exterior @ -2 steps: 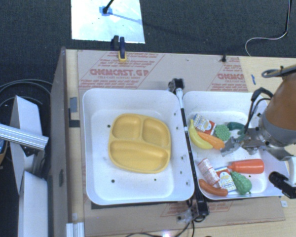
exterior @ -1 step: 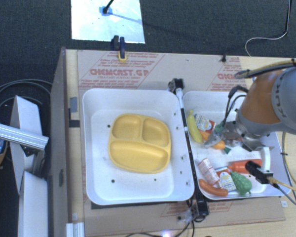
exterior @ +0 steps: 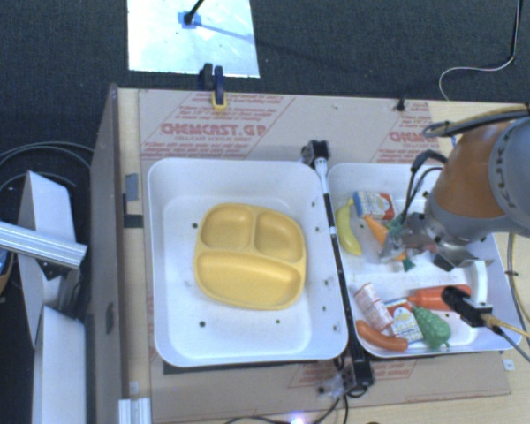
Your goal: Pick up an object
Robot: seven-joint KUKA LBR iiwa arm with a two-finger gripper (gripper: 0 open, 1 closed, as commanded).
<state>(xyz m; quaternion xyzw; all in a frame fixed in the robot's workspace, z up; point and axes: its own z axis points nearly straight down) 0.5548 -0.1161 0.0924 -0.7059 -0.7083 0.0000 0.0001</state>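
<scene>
Reaching into the right bin [exterior: 495, 253] from the right, the arm has its end effector [exterior: 405, 244] low among the clutter, just beside a small orange piece [exterior: 376, 228] and near the banana [exterior: 345, 228]. Whether anything is gripped, I cannot tell. This looks like the grasp attempt itself. Next would come a straight lift to test the hold. The left bin [exterior: 172, 237] carries a yellow divided tray [exterior: 249, 255].
</scene>
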